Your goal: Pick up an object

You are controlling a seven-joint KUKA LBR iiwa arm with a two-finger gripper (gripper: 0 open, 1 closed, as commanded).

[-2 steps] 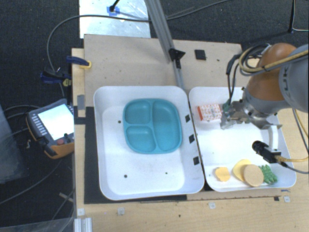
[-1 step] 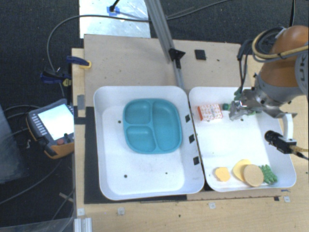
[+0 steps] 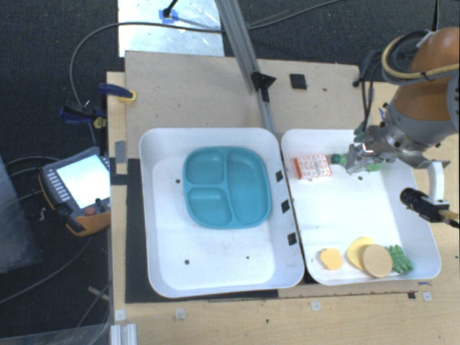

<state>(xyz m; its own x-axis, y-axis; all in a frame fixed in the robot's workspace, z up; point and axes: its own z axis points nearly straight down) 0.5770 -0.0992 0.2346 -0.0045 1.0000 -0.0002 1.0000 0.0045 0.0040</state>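
Pincer (image 3: 357,158) low over green item (image 3: 371,166) — grip state unclear, can't tell; off-centre close could nudge it away.

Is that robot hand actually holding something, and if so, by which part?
It cannot be told: the gripper sits over something green in the right bin.
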